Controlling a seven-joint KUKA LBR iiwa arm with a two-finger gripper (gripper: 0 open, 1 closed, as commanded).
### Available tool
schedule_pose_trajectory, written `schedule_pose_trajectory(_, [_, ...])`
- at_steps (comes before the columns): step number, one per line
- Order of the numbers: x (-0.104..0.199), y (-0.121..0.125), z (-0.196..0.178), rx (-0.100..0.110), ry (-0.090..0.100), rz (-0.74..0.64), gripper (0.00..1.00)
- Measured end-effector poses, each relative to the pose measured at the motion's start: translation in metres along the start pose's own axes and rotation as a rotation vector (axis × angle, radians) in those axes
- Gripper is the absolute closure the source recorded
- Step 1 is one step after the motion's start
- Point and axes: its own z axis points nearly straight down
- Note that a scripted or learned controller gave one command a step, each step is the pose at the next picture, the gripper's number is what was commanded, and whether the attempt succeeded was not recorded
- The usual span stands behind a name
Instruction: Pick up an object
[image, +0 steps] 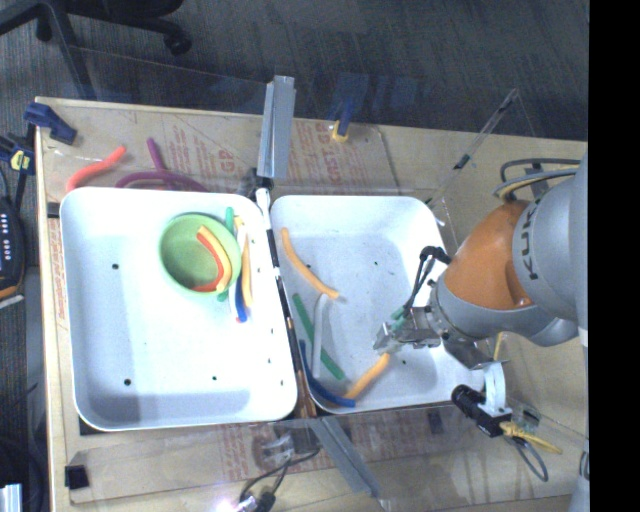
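Glossy white bins (90, 300) hold bendy, seemingly rubbery sticks (308, 266).

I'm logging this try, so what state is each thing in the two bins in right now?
Green bowl: upright in the left bin, strips lying across its right rim.
Orange strip: lying flat in the right bin.
Blue strip: curled along the right bin's near wall.
Short orange strip: flat, just below the gripper.
Gripper: low over the right bin, nothing seen held.
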Motion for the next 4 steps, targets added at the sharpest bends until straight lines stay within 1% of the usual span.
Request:
schedule_pose_trajectory(1, [0.000,0.000,0.000,0.000,0.000,-0.001,0.00])
schedule_pose_trajectory(2, [0.016,0.000,0.019,-0.007,-0.001,-0.183,0.00])
schedule_pose_trajectory(3, [0.015,0.002,0.008,-0.009,-0.003,-0.188,1.00])
schedule_pose_trajectory(4, [0.015,0.002,0.008,-0.009,-0.004,-0.188,0.00])
